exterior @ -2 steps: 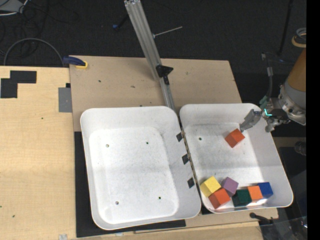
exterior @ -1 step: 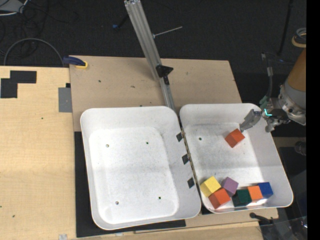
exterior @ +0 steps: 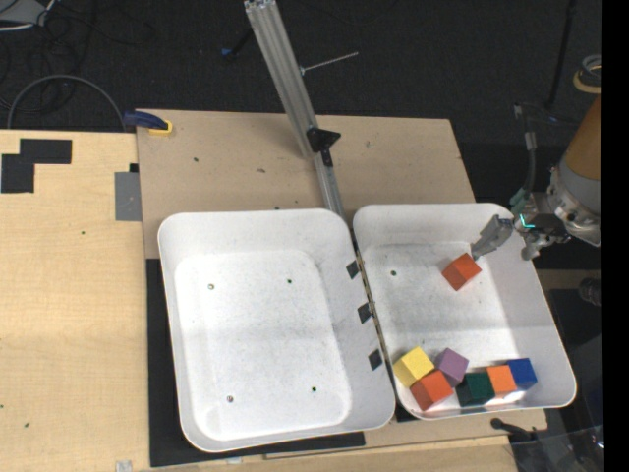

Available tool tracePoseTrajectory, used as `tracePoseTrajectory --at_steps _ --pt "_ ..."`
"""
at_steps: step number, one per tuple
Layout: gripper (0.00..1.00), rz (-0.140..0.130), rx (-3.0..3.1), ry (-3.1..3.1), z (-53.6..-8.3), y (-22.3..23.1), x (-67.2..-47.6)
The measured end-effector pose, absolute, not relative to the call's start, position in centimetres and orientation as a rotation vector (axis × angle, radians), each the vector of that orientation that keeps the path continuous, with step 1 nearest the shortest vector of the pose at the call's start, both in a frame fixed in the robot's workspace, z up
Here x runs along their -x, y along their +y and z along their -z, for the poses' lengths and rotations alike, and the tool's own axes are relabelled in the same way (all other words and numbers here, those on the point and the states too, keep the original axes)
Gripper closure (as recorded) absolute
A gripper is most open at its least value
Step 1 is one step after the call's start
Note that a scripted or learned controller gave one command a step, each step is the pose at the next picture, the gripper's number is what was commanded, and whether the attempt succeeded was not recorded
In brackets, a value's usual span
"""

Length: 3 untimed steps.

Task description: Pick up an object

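Blocks are all in the right bin, the one nearer the arm. One orange-red block sits by itself on the bin floor, up toward the far right part, tilted a little off square with the walls. The jaws hang just above and to the right of it, over the bin's far right corner. They stand open: one grey prong slants down-left until its tip is right at the block's upper corner, the other points down near the bin's right wall, and nothing sits between them. Whether that tip actually touches the block I can't tell.

The rest are huddled along the near wall: a yellow block and a purple block side by side, a red block in front of them, then a green block, an orange block and a blue block in a row toward the near right corner.

The left bin lies alongside, joined by black clips. A metal rail slants across the tabletop behind the bins
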<state>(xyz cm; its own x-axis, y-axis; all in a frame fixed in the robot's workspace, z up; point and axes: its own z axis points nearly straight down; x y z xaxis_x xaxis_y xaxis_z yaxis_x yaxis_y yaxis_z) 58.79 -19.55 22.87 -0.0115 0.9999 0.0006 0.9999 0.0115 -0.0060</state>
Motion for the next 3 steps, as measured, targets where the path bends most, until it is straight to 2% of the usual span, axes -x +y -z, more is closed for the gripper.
tracePoseTrajectory --at_steps 2,3 --pt "0.0 -0.006 2.205 -2.231 -22.9 -19.5 -58.8" --pt "0.0 0.0 2.216 -2.228 -22.8 -20.6 -60.7"
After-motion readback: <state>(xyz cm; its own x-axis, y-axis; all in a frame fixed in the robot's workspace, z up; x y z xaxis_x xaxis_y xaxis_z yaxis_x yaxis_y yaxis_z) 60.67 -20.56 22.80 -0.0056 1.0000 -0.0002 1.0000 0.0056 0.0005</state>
